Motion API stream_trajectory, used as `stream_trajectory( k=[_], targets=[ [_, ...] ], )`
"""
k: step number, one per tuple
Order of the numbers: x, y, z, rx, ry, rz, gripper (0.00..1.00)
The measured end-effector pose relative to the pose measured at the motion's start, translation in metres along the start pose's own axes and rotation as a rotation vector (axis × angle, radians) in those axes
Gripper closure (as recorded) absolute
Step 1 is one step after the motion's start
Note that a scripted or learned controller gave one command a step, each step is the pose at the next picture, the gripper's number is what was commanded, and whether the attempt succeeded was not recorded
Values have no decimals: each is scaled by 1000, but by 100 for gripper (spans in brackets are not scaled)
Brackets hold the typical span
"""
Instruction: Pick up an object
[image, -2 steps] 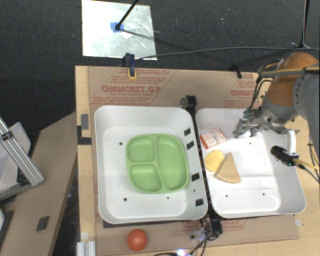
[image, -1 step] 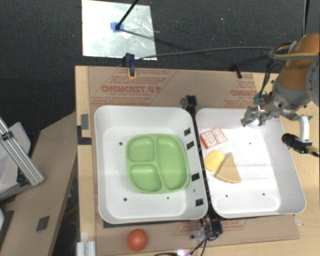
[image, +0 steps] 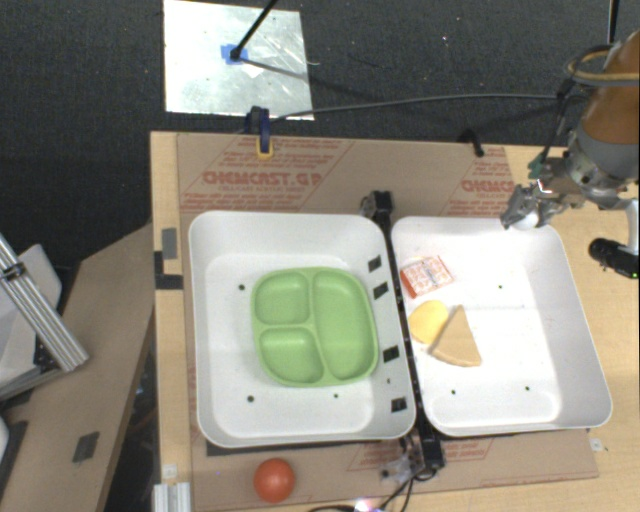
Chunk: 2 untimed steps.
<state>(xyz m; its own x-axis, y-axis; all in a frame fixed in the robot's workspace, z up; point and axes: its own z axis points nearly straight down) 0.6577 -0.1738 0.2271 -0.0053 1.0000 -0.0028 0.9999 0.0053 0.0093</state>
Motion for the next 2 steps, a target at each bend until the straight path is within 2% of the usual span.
stream_trajectory(
  k=[1, 2],
  targets=[
    [0, 1, -1, 5, 2, 0, 100],
    [52, 4, -12, 6, 3, -4, 100]
  ],
)
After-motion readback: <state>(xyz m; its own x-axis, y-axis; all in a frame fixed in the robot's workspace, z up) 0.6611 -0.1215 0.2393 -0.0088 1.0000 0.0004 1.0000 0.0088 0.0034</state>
